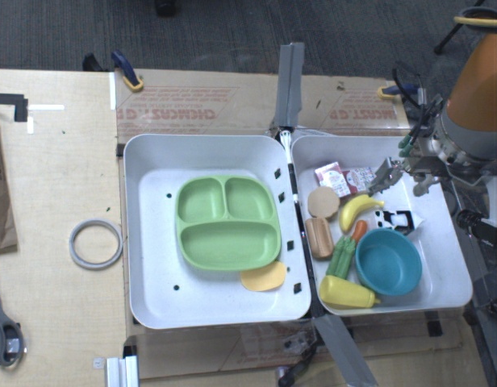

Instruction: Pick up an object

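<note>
Gripper [387, 176] hovered over right bin [442, 297], fingers' state unclear. Best descend squarely onto banana [360, 209], clear of bowl [387, 263].

The arm [474, 79] is cut off by the right edge. Scissors [5, 339] and a brown bag [0, 192] are cropped at the left edge. The divided plate [228, 222] covers part of a yellow disc [263, 278]. The blue bowl [388, 262] hides part of the carrot [359, 230] and a black-and-white item [396, 218], which is too small to identify.
</note>
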`<state>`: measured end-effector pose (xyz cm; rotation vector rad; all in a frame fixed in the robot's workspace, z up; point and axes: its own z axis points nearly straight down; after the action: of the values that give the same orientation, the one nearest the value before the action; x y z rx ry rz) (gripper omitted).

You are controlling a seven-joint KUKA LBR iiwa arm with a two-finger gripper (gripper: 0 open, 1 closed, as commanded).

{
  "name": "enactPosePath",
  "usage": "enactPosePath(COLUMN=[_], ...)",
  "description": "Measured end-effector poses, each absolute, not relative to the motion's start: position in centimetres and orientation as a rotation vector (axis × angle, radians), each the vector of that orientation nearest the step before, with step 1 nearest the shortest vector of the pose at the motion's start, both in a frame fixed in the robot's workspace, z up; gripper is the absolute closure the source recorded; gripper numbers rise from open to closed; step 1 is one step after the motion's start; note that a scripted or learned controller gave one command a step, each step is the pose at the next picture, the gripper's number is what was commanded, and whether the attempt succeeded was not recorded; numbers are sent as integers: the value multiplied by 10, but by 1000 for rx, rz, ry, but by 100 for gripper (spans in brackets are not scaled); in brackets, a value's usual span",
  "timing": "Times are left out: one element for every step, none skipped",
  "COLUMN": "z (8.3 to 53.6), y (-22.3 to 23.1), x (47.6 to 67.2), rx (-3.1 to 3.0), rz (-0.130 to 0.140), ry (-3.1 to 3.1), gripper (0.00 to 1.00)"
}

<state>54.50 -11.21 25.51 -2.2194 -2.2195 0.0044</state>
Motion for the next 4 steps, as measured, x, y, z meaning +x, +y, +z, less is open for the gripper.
enactPosePath(z=[143,91,101,94], y=[-96,-116,-119,-94], x=[495,509,509,523], rx=[-2232,-2281,-2290,-2297], rz=[4,3,3,-2], ry=[-2207,-2156,-2151,-2151], gripper=[0,0,100,100])
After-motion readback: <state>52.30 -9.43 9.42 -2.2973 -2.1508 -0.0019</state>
